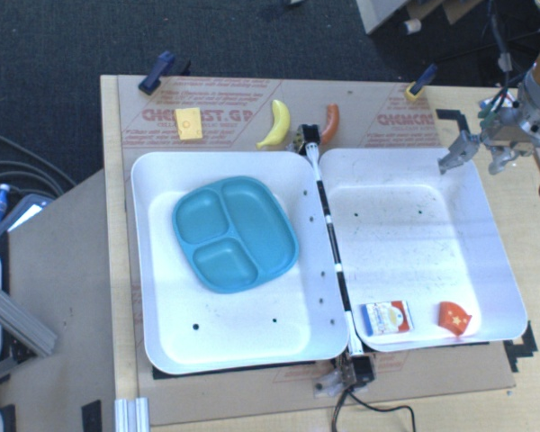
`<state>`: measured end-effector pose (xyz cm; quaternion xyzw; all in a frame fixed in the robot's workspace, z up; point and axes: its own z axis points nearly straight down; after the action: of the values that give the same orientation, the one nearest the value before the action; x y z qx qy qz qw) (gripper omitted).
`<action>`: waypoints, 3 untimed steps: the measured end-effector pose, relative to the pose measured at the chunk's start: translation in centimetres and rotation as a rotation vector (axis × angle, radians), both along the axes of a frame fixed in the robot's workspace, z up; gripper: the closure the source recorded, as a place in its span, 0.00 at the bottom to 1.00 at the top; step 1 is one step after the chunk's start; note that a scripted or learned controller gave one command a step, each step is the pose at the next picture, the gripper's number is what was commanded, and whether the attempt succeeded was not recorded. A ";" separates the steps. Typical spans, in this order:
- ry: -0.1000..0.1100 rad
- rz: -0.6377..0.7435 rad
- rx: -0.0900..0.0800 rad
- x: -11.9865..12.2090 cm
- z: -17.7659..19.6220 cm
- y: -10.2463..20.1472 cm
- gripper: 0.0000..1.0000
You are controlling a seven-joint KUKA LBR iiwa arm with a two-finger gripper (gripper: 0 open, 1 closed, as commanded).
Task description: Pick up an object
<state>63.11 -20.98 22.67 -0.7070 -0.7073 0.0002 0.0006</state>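
In the right bin [486,241], near its front edge, lie a small white box with red and blue print [384,318] and a red object [454,318]. A blue divided plate [235,233] sits in the left bin [162,313]. My gripper [479,158] hangs over the right bin's back right corner, far from both small items. Its fingers are spread open and hold nothing.
Behind the bins, on the brown board, lie a yellow banana [274,124], an orange-red sausage-shaped toy [329,122] and a yellow block [188,124]. A blue clamp [157,72] grips the board's back left edge. Cables run off the bench at the left.
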 end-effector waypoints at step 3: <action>-0.002 0.004 0.004 -5.3 -13.2 -1.0 1.00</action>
<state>57.77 -22.03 9.48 -0.7056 -0.7086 -0.0018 0.0014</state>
